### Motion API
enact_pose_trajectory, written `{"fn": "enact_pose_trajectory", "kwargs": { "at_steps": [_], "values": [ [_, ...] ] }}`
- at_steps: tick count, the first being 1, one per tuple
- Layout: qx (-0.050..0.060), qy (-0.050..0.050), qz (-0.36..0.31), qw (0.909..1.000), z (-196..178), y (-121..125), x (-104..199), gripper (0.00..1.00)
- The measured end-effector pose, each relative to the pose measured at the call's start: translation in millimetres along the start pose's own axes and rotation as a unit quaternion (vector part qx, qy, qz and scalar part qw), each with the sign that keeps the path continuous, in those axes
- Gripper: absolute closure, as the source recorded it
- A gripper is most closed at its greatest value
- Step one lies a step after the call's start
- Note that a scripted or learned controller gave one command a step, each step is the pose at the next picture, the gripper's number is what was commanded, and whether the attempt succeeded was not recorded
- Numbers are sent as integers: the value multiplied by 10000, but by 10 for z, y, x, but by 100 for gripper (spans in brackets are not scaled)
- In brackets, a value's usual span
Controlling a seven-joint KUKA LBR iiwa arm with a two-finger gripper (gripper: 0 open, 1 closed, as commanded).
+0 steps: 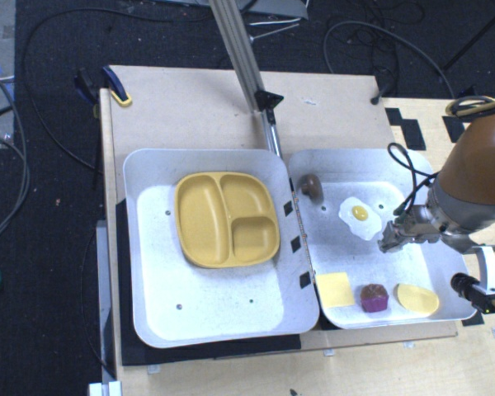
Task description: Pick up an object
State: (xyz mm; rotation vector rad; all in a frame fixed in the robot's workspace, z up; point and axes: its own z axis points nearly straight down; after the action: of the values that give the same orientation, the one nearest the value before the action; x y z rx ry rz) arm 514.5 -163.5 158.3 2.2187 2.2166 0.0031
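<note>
Along the near edge of the right bin point(412, 324) we see a yellow cheese slice point(333, 289), a purple piece point(374, 298) and a pale yellow oval point(417, 299) in a row.

From the camera view, we find the hand point(393, 239) low over the right bin, just beside the fried egg point(359, 218), which we judge the likeliest pick; whether it is open or closed we cannot tell. A brown lump point(312, 188) sits near the bin's far left corner. We see the left bin point(148, 304) bearing a yellow divided plate point(228, 219), well apart from the arm point(477, 172), which reaches in from the right across the bench point(190, 106).
</note>
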Motion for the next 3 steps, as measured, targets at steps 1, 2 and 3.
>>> {"fn": "enact_pose_trajectory", "kwargs": {
  "at_steps": [1,2,3],
  "values": [
    [-9,-1,-21,10000,-622,41,37,100],
    [35,10,-6,10000,-411,40,40,100],
    [27,23,-37,10000,-523,-28,520,100]
  ]
}}
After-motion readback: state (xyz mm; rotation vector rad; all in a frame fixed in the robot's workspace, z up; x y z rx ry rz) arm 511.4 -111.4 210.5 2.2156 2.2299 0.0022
